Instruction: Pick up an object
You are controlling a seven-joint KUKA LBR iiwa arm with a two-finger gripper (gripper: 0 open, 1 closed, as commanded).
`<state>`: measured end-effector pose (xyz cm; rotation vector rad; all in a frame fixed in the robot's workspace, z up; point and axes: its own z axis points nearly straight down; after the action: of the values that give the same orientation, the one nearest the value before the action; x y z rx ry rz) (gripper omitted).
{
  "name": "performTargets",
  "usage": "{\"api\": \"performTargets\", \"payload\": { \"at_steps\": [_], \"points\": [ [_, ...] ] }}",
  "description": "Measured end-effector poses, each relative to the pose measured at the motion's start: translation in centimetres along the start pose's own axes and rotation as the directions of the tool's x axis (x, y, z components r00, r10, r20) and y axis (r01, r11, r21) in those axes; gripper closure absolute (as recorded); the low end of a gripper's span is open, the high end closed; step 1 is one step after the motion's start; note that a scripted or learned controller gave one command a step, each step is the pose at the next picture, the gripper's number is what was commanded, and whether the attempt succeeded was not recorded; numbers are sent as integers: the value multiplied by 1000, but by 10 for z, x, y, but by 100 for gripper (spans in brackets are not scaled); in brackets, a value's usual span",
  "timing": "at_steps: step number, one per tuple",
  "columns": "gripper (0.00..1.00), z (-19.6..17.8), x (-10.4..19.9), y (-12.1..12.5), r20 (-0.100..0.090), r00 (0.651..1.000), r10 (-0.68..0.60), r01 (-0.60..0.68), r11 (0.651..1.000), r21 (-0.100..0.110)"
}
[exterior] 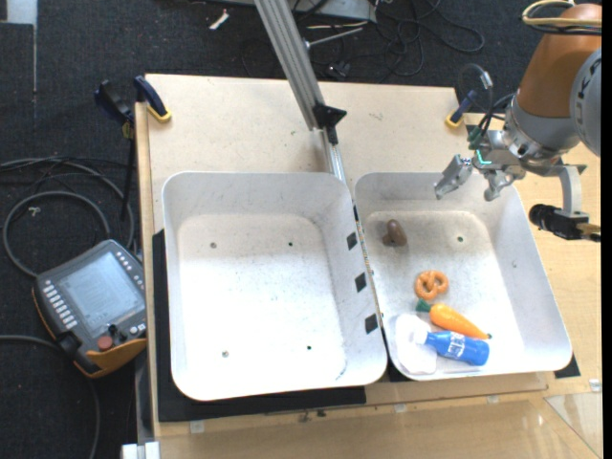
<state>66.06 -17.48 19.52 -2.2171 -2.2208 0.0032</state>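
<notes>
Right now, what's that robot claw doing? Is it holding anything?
Gripper: open, holding nothing, hanging above the back edge of the right bin.

This is a robotics lab. A plywood bench (249,122) stands on dark carpet with loose cables (402,27) trailing behind it, and a teach pendant (91,304) with a screen lies on the floor beside it. An aluminium camera mast (292,51) is clamped to the bench, over two white bins (182,218).
</notes>
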Motion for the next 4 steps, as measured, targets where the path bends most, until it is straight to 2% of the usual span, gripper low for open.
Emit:
{"api": "performTargets", "payload": {
  "at_steps": [1,3,4],
  "points": [
    [0,-3,0,1,2,1000,-1,1,1000,-4],
    [0,103,-7,4,1,1000,-1,1,1000,0],
    [100,89,-7,6,3,1000,-3,3,1000,-7]
  ]
}}
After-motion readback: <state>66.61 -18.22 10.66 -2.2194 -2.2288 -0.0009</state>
